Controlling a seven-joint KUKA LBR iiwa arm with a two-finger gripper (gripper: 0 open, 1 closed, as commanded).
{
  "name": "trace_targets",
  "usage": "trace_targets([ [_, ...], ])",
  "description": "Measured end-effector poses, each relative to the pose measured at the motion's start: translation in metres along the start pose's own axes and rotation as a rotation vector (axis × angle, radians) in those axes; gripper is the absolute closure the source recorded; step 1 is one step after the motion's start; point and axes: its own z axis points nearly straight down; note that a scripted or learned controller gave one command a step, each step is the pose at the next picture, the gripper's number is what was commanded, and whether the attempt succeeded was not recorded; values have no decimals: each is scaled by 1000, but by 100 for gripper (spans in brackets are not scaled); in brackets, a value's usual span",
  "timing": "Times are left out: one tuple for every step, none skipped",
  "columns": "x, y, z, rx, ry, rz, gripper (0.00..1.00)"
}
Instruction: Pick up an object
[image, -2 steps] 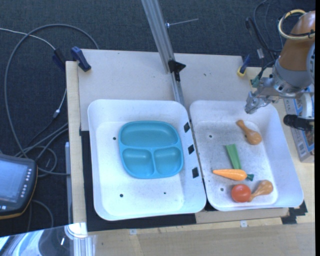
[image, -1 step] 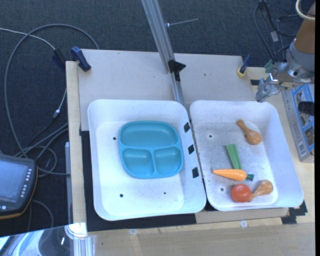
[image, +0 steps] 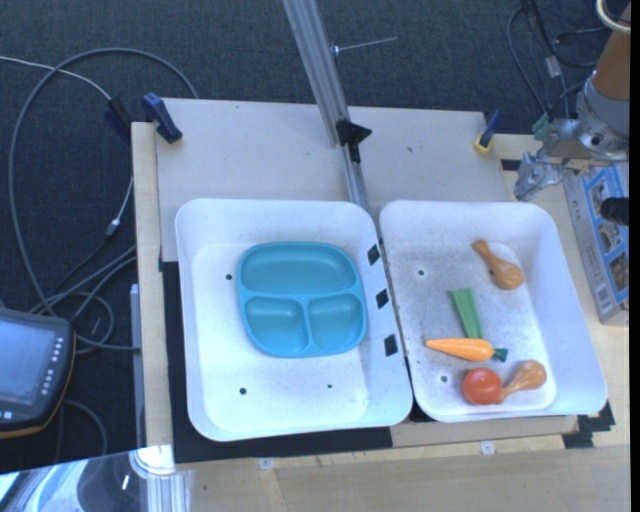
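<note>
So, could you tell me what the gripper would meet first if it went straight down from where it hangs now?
Probably the bench top just outside the right bin's far right corner, rather than any toy. The gripper hangs near that rim, but depth is unclear, so the rim itself is possible.

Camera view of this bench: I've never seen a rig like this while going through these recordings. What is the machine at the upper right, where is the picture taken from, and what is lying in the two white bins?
The picture comes from one fixed camera above the bench, looking down at a slant. At the upper right is a robot arm; its end effector hangs beyond the right bin's far corner, with nothing between its fingers. Whether they are open is too small to tell. The left bin holds a blue divided plate. The right bin holds toy food: two tan drumsticks, a green strip, an orange carrot and a red tomato. Nothing has been picked up yet.
</note>
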Motion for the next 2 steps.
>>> trace_targets([
  [48,-4,10,6,4,-4,100],
  [101,5,6,3,4,-5,100],
])
